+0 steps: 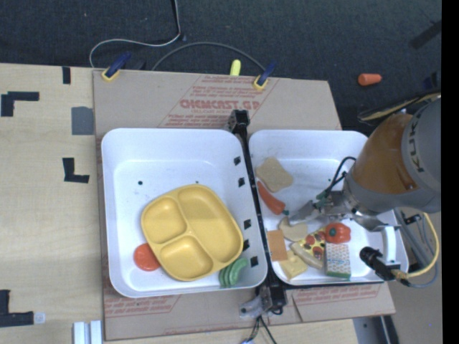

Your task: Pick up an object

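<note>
Where the arm (391, 167) overhangs the right bin (301, 143), gripper (305, 210) among toy food, grip unreadable.

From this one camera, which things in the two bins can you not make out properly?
- Pincer: small and blurred in the camera view, so nothing shows between it and the pile below.
- Red round piece: partly covered by the yellow divided plate.
- Green piece: tucked under the plate's edge, identity unclear.
- Food pile in the right bin: pieces overlap; the pizza slice partly covers what lies beneath.
</note>
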`<state>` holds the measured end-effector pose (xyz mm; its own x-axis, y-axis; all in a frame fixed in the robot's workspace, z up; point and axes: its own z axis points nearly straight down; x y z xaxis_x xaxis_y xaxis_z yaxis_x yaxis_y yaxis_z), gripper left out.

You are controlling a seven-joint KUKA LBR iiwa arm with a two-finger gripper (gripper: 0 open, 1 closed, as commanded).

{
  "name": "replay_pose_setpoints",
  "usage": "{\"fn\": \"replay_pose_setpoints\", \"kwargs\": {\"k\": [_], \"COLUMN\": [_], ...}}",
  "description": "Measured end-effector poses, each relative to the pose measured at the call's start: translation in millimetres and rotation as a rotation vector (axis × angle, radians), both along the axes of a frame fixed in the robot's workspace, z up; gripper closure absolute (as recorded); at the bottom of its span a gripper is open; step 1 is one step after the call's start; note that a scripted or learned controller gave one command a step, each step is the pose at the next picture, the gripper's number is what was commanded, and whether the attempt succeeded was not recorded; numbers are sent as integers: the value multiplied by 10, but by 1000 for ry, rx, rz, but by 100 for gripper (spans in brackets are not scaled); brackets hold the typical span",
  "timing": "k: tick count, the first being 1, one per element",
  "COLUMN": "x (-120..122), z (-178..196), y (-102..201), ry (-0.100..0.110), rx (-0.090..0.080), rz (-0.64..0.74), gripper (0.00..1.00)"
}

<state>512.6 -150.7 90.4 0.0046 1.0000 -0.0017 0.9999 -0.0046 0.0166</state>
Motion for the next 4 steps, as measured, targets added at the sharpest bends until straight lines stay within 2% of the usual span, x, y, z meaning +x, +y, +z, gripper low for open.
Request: {"fn": "replay_pose_setpoints", "kwargs": {"k": [1, 2, 3, 4], "x": [520, 593, 450, -266], "z": [1006, 388, -79, -45], "y": [698, 561, 554, 485], "ry": [4, 22, 17, 14], "rx": [3, 1, 0, 1], "rz": [15, 4, 5, 3], "gripper": [0, 0, 0, 0]}}
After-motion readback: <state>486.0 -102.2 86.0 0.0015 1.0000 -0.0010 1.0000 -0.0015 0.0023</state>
